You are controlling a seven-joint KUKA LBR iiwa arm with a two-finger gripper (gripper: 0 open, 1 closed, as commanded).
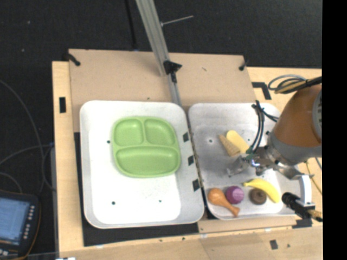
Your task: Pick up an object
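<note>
Two white bins (97,161) sit on the bench; the gripper (242,166) hovers just beyond the banana (263,188), grip state indiscernible.

The grey arm (295,126) reaches in from the right, its end effector (242,167) pointed down-left.

Two bins (97,199), one tray (145,146), five toys (234,194)

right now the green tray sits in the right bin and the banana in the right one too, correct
Not quite. The camera view shows the green tray in the left bin. The banana is indeed in the right bin.
</note>
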